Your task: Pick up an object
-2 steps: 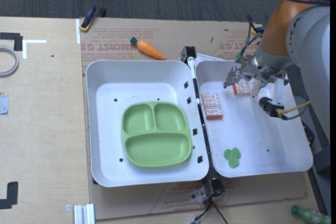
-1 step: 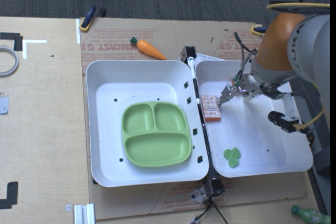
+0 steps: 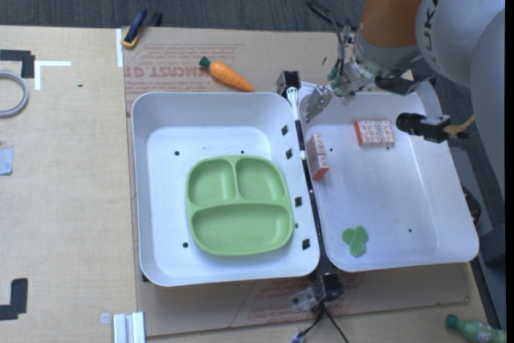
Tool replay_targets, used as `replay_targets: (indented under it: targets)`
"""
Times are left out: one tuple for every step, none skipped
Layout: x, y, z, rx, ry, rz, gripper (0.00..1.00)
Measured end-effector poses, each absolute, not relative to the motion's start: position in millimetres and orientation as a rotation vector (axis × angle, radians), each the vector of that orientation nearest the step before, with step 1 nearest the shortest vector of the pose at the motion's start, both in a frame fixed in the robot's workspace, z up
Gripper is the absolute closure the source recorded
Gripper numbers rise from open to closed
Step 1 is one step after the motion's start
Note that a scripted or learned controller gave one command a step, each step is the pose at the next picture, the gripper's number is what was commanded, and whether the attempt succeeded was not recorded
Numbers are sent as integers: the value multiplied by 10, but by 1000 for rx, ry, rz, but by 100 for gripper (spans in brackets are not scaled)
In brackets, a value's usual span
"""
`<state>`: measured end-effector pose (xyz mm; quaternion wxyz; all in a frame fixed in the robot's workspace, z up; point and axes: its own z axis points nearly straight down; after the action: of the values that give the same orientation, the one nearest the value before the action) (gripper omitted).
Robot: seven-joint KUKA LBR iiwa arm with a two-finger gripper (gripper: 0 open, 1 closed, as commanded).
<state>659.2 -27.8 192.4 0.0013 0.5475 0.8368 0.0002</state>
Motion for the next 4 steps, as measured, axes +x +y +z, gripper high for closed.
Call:
replay_targets:
  targets:
    - [6315, -1074, 1757, 1786, 2584, -1, 0]
    - [6275, -1310, 969, 1380, 2815, 2, 0]
    - [6451, -983, 929, 1693, 2643, 1, 0]
    - [6231, -1088, 930, 1611, 2696, 0, 0]
